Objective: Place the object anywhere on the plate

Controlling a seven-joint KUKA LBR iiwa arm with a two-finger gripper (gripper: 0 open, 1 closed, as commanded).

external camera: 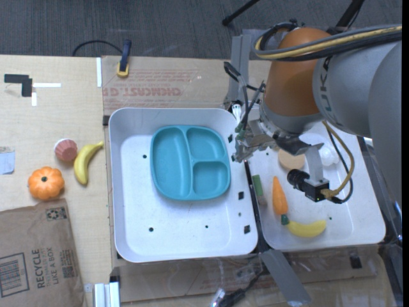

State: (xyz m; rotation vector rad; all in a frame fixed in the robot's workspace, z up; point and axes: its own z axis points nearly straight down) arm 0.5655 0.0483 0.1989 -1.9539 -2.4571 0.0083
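A teal plate (190,162) with three compartments lies in the left white bin (185,235), with nothing on it. Toy foods rest in the right bin (358,226): an orange carrot (279,196), a yellow banana (307,228), a tan round piece (293,160), a white piece (329,155) and a green stick (257,187). My gripper (241,147) hangs over the wall between the two bins, just right of the plate's right edge and up-left of the carrot. I see nothing held in it. The arm hides much of the right bin's far part.
On the wooden bench left of the bins lie a small pumpkin (46,183), a second banana (86,162) and a pink cupcake (66,149). A brown paper bag (35,254) sits at the front left. A cardboard sheet (166,85) lies behind the left bin.
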